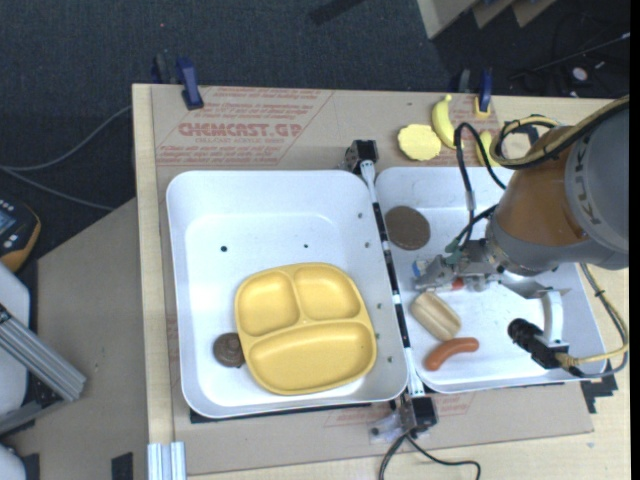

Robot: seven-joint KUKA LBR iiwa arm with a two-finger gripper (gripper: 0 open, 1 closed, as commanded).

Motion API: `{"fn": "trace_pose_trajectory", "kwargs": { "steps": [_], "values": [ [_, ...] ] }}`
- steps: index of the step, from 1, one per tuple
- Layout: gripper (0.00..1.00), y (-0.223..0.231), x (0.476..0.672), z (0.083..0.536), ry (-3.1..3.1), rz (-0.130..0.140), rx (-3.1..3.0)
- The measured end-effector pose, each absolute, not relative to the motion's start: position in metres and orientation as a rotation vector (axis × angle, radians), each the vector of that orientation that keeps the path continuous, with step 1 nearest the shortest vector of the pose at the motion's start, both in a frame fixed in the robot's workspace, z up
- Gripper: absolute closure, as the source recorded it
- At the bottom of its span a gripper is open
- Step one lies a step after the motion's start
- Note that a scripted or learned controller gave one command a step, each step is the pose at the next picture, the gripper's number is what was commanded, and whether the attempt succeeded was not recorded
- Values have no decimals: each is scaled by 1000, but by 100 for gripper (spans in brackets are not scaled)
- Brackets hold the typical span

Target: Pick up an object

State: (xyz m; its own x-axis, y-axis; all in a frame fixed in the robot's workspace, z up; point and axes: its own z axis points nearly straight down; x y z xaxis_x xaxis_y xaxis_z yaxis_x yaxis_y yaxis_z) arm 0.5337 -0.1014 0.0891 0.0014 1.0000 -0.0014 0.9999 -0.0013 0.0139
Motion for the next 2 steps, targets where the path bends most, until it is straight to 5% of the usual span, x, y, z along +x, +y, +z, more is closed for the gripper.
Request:
{"fn": "trace_pose_trajectory", "kwargs": {
  "steps": [1, 2],
  "values": [
    [0, -102, 537, 88, 2219, 9, 2218],
    [100, -104, 539, 100, 2211, 12, 2213]
  ]
}}
